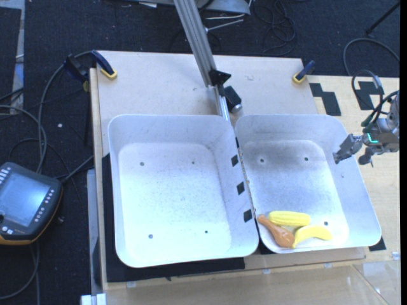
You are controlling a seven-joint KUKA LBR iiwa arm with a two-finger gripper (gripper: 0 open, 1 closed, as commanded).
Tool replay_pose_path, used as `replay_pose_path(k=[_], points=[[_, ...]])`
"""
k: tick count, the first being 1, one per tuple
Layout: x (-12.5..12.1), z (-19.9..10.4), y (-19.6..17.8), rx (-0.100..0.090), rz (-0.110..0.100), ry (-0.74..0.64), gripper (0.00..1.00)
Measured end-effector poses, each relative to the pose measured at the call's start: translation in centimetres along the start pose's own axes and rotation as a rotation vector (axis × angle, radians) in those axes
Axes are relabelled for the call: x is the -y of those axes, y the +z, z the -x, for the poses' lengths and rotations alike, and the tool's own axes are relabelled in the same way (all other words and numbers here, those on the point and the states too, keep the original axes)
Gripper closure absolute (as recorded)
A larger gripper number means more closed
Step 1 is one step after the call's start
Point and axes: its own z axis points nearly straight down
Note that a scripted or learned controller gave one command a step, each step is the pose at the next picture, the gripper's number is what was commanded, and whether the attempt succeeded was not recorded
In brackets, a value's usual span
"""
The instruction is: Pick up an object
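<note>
A two-finger gripper (pixel 356 150) hangs over the right rim of the right-hand white bin (pixel 299 170), at about three o'clock on the bench, its dark fingers spread apart with nothing between them; the objects lie well away at the bin's five o'clock corner: a yellow corn cob (pixel 290 218), an orange drumstick-shaped toy (pixel 278 231) touching it below and to the left, and a yellow banana (pixel 312 234) just beside both; the left-hand bin (pixel 172 189) sits alongside, edges overlapping at the centre; a handheld control pendant (pixel 25 202) rests on the floor at nine o'clock.
</note>
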Motion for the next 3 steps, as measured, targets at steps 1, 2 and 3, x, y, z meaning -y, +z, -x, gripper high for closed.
replay_pose_path(k=[1, 2, 3], points=[[0.0, 0.0, 0.0, 0.000, 0.000, 0.000, 0.00], [0.1, -0.2, 6.3, -0.001, -0.005, 0.000, 0.00], [0.9, 0.2, 12.2, -0.001, -0.005, 0.000, 0.00]])
